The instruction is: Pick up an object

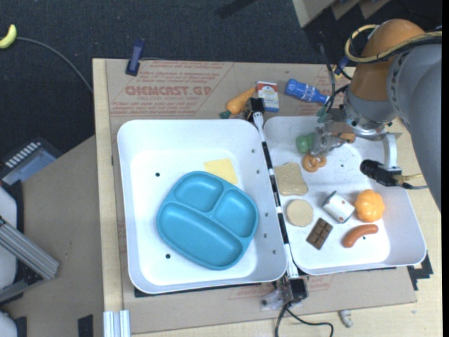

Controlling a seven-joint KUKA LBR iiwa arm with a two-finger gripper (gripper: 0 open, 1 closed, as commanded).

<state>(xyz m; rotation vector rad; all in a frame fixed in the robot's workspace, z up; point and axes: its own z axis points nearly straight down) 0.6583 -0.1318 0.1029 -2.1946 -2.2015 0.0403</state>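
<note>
honestly, looks like i've got the gripper point(321, 146) parked low in the upper part of the right bin point(407, 241), right over a small orange ring-shaped thing point(313, 163) and just beside a green blob point(304, 144). from this angle i can't tell how wide the gripper is, or whether it has anything, so i'm not calling it a grab.

my guess is the ring is the target, since the gripper sits nearly on top of it. the arm comes in from the right of the frame, so that corner is an easy reach.

the other candidates are spread across the same bin: a tan bread slice point(290, 177) and a round cracker point(299, 212) along its left wall, a brown chocolate piece point(319, 233), a white cylinder point(338, 206), an orange fruit point(370, 204) and a sausage point(359, 234) toward the lower right. they sit mostly apart, which should help a clean pick.

the left bin point(137, 216) holds a blue divided plate point(206, 218) with a yellow cheese slice point(222, 169) poking out behind it. a few bits lie on the counter point(175, 83) above the bins.
</note>
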